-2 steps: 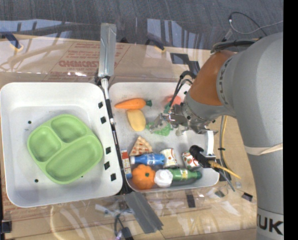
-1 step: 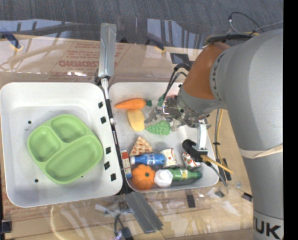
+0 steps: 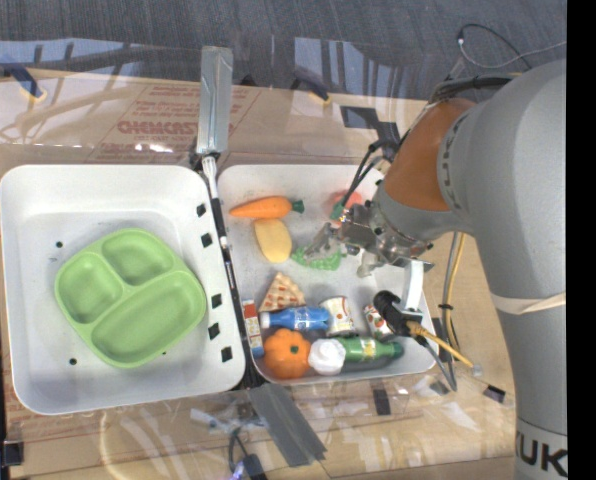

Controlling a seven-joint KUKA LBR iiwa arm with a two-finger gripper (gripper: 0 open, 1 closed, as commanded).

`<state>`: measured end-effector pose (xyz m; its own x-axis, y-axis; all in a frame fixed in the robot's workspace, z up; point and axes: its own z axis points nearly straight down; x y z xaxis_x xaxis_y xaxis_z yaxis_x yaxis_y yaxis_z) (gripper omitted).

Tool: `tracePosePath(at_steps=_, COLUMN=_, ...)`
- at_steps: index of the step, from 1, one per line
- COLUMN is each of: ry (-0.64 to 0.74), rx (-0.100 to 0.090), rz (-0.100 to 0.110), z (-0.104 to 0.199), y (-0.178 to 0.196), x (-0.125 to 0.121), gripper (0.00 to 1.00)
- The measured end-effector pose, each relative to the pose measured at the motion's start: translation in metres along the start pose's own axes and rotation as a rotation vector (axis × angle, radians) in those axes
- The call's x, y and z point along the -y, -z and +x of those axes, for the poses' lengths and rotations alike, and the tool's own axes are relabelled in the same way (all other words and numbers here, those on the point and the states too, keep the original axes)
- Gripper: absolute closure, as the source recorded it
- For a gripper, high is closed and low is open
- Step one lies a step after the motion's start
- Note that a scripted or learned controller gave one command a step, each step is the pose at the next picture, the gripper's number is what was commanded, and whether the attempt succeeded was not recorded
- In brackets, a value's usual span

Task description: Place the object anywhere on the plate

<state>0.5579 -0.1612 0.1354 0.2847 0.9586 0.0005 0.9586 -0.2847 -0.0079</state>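
A light green divided plate [image 3: 130, 296] lies in the left white bin [image 3: 38, 198]. My gripper [image 3: 344, 245] hangs low over the middle of the right bin [image 3: 308, 180], reaching in from the right. Just below and left of it lies a small green leafy toy [image 3: 316, 260]; I cannot tell whether they touch. Nearby are an orange carrot [image 3: 262, 208] and a pale yellow piece [image 3: 273, 240] to its left. A small red item [image 3: 338, 206] peeks out behind the wrist.
The right bin's front half is crowded: a pizza slice [image 3: 282, 293], a blue bottle [image 3: 298, 319], a small orange pumpkin [image 3: 286, 354], a white cap [image 3: 327, 356], a dark green bottle [image 3: 370, 350]. The divider [image 3: 218, 238] separates the bins. The big grey arm [image 3: 498, 188] covers the right side.
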Motion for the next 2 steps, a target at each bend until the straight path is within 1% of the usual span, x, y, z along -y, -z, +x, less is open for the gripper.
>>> tracePosePath(at_steps=1, ry=0.169, rx=0.002, rz=-0.022, z=0.039, y=-0.038, x=0.044, gripper=0.00)
tracePosePath(at_steps=2, ry=0.506, rx=0.002, rz=-0.007, z=0.146, y=0.057, x=0.003, gripper=0.00)
